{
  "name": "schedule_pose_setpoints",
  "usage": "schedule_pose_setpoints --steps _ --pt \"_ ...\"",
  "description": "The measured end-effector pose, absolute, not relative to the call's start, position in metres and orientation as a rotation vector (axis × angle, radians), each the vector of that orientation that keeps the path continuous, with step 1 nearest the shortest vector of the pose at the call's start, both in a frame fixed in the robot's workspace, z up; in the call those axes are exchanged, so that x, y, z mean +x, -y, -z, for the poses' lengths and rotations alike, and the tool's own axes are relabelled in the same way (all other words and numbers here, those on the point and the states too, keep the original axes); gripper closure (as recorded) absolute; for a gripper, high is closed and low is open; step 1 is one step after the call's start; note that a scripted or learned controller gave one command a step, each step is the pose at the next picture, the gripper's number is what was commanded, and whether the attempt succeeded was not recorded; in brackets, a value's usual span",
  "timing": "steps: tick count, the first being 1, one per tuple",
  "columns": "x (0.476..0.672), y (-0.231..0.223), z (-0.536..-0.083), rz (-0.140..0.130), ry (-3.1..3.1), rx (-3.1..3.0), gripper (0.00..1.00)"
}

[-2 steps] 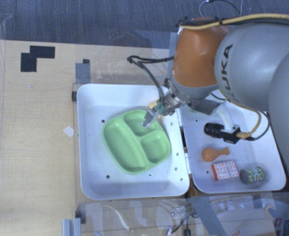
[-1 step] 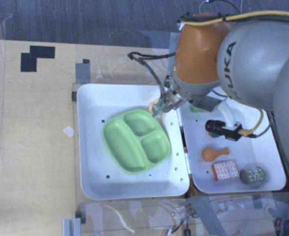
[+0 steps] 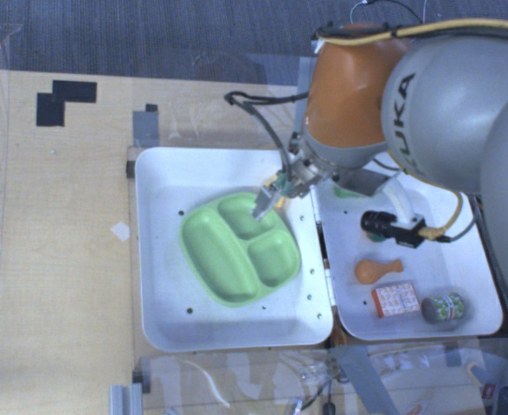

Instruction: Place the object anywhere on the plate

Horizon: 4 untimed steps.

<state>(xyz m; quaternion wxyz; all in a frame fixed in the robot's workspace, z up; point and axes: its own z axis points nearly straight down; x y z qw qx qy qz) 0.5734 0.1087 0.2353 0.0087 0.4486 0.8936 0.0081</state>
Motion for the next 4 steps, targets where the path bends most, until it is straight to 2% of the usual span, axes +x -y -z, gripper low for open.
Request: schedule_pose_setpoints --steps 1,2,3,4 --pt "0.575 -0.109 -0.247 -0.032 -2.789 1.397 1.0" --pt "0.575 -0.109 -0.247 -0.032 -2.789 1.396 0.0" --pt "0.577 -0.109 -0.258 -0.039 -2.786 1.39 1.0" --pt "0.577 -0.109 -0.258 -0.038 -2.786 1.39 0.0"
